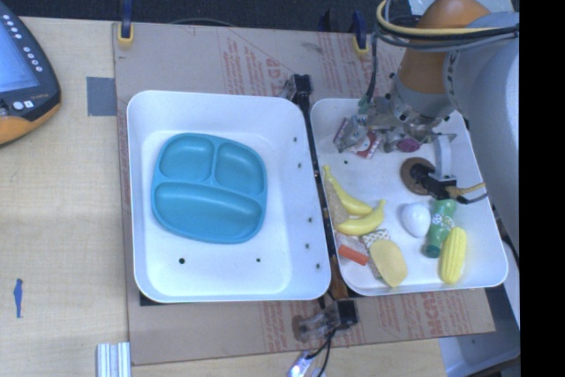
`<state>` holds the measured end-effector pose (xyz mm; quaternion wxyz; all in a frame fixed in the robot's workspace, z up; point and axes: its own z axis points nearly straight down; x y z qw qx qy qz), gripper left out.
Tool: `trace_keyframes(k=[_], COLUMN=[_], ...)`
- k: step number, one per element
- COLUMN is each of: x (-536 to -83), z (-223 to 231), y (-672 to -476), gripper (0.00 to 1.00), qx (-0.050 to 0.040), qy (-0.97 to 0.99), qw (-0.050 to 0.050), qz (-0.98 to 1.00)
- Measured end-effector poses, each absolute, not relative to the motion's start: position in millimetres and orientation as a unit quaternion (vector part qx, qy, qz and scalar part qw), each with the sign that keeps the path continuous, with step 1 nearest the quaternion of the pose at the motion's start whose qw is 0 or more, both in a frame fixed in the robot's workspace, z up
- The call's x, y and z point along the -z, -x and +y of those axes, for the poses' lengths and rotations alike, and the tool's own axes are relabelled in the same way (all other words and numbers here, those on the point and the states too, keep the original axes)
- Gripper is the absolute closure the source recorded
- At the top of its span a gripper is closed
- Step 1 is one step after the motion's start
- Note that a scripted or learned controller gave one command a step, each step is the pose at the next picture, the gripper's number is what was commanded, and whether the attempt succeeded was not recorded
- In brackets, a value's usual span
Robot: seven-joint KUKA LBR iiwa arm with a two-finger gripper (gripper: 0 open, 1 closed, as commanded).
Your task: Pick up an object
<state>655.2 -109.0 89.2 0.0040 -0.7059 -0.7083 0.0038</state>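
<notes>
Gripper [357, 135] hovered at the right bin's [494, 278] far end, jaw state unclear.
It risked closing on bare floor (bananas [353, 209] lay well apart).

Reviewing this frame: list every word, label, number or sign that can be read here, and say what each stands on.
None can be read.
Red printing runs across the brown cardboard sheet under the two bins: too blurred to read.
The handheld pendant at the far left has a screen and buttons: any marks on them are too small to read.
The blue divided plate shows no text.
</notes>
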Motion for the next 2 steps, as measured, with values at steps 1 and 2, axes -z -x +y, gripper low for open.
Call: trace_keyframes(k=[1,2], x=[-91.9,-92.2], z=[-97.6,-113.6], y=[-656.0,-656.3], gripper=[0.00,0.00], qx=[-0.0020,-0.0012], qy=[0.705,0.706], qw=[0.002,0.000], qz=[-0.709,-0.708])
